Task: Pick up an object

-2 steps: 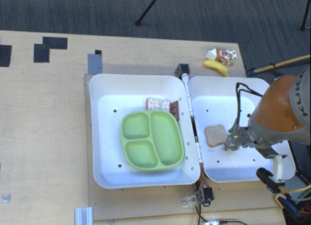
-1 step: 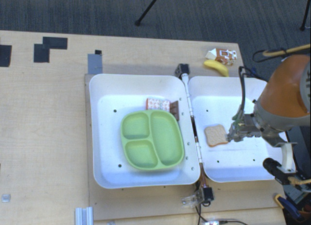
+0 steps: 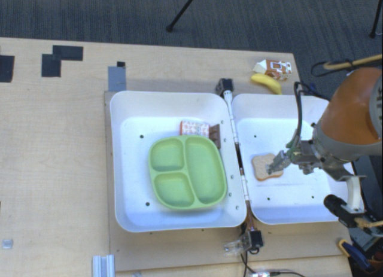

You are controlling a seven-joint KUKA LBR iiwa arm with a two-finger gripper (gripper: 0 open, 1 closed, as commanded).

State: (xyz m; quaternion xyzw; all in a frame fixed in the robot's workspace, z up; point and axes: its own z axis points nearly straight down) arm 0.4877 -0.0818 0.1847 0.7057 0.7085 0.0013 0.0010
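A: Slippage is the main risk. The toast slice lies flat on the floor of the right bin, near its left wall, and the tool is seen right at the slice's right edge. Whether the tool is open or closed cannot be told from here.

B: A thin, flat piece offers little to be pinched; it may be nudged along the smooth white plastic rather than lifted.

A: The slice looks tan and rounded, with a darker crust line. In the left bin a glossy green divided tray is seen, with a small printed box tucked behind it.

B: A yellow banana rests on the wooden desk.
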